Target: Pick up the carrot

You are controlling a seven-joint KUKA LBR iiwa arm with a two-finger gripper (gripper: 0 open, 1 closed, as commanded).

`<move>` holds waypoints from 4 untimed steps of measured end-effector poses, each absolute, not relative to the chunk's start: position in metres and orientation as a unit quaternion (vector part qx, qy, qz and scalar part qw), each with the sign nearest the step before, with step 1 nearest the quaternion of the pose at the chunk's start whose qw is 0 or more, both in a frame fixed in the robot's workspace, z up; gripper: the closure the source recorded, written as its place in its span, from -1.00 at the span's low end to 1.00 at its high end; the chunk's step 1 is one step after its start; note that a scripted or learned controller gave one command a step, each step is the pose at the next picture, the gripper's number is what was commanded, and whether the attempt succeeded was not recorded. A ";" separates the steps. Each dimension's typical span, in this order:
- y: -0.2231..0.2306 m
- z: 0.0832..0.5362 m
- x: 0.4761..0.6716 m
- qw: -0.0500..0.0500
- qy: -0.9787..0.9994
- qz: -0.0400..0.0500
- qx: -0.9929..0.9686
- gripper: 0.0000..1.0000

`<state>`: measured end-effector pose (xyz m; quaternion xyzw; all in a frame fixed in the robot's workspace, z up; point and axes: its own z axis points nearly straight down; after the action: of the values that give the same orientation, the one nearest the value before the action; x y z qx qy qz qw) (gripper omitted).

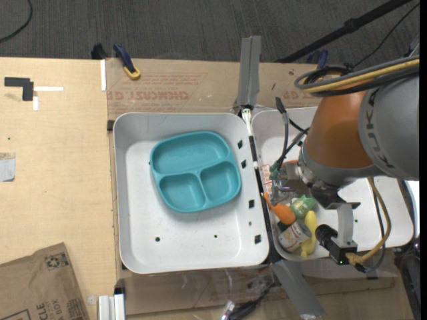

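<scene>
Carrot (283, 213): small and orange, in the right bin, close to that bin's left wall. It lies just beside a green thing and just below the arm's wrist.
Gripper (291, 193): low in the right bin, just above the carrot. The wrist and cables hide its tips, so I cannot tell if it is grasping anything.
Arm (363, 129): grey with a big orange band. It comes in from the right and covers much of the right bin. White letters run down its grey side (they look like "KU", the rest is cut off).
Right bin (397, 227): white and shallow. A small pile of toys sits at its left end.
Green thing (303, 205): touching the carrot on its right side.
Yellow thing (309, 240): long, below the green thing, near the bin's front edge.
Left bin (133, 199): white, beside the right bin.
Tray (195, 171): teal, with three parts, lying flat in the left bin, a bit tilted.
Bench (53, 172): light brown. Red writing near the back, upside down, reads "CHEMCOST".
Box (40, 287): brown cardboard at the front left corner, with a recycle mark and black letters (some read "BOX").
Clamp (127, 61): blue and yellow, at the bench's back edge.
</scene>
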<state>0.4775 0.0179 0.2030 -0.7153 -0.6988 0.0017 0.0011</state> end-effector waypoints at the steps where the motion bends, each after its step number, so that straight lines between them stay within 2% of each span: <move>1: 0.039 0.196 0.480 0.000 -0.557 0.003 -0.830 1.00; 2: 0.039 0.196 0.480 0.000 -0.557 0.003 -0.830 -1.00; 4: 0.024 0.190 0.477 0.000 -0.573 0.003 -0.820 -1.00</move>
<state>0.4773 0.0239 0.1903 -0.8195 -0.5731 0.0025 0.0005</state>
